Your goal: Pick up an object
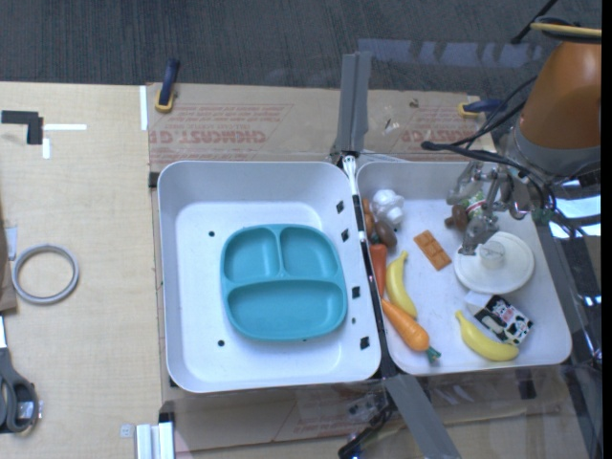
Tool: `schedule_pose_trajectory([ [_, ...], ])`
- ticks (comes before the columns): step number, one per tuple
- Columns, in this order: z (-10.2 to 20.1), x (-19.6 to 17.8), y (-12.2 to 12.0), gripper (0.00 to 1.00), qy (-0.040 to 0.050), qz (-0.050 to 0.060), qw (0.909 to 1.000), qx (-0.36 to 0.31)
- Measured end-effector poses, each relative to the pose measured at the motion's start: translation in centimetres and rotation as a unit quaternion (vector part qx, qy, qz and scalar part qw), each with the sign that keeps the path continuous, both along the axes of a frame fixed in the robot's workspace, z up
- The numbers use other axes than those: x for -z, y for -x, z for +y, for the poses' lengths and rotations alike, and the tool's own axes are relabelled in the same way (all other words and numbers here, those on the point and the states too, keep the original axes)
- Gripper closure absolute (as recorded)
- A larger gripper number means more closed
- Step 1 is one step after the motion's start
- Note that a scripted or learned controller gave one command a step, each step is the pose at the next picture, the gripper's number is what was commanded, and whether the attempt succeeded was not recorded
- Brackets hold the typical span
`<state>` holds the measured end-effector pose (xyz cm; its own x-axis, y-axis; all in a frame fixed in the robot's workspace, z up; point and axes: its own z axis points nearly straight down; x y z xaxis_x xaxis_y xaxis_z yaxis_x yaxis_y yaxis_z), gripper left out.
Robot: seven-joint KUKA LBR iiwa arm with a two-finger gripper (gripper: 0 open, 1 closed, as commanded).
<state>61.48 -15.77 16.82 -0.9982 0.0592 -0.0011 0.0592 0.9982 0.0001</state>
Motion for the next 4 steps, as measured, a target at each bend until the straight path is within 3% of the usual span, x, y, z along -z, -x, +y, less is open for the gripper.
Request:
schedule_pose_trajectory([
  [1,4.9,7.6,-0.6,0.0,0.0,-0.001,0.9999,0.015],
  [2,6.2,7.5,0.8,0.0,0.0018,-0.001,0.9964,0.085],
  [3,6.3,6.4,0.7,1.0,0.0017,-0.004,0.9965,0.083],
  [4,11.4,-5.9,-2.4,1.0,0.0,-0.002,0.9955,0.095],
])
